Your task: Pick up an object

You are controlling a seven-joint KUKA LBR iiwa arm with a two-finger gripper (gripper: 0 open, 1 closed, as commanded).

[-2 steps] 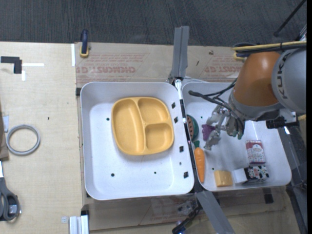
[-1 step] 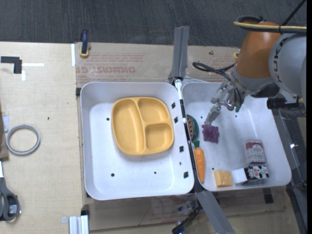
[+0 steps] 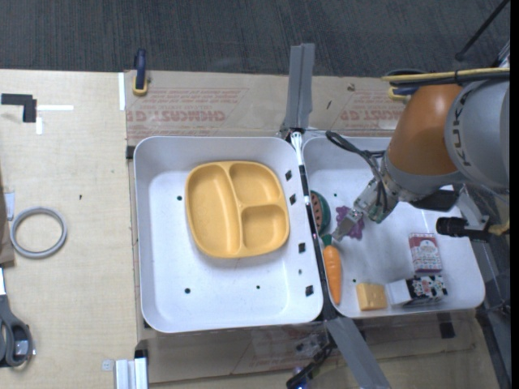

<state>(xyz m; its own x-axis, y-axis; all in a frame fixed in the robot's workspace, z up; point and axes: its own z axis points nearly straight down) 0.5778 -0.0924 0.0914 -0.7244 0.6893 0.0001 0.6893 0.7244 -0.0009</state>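
Note:
My gripper (image 3: pixel 355 222) reaches down into the left part of the right bin (image 3: pixel 454 302). It is right at a small purple object (image 3: pixel 345 215), which partly shows beside its tip. Whether the purple object is held cannot be made out. Just left of it, a watermelon-slice toy (image 3: pixel 317 209) lies against the bin wall. An orange carrot (image 3: pixel 332 273) lies below the gripper along the left wall. A yellow cheese block (image 3: pixel 371 297) sits near the front edge. To the right lie a red-and-white packet (image 3: pixel 424 252) and a small black-and-white box (image 3: pixel 425 287).
The left bin (image 3: pixel 162 298) holds a yellow divided plate (image 3: pixel 237 209). The arm's orange band (image 3: pixel 426 132) and grey body hang over the back right of the right bin. A grey tape ring (image 3: pixel 36 232) and scissors (image 3: pixel 15 343) lie on the bench at left.

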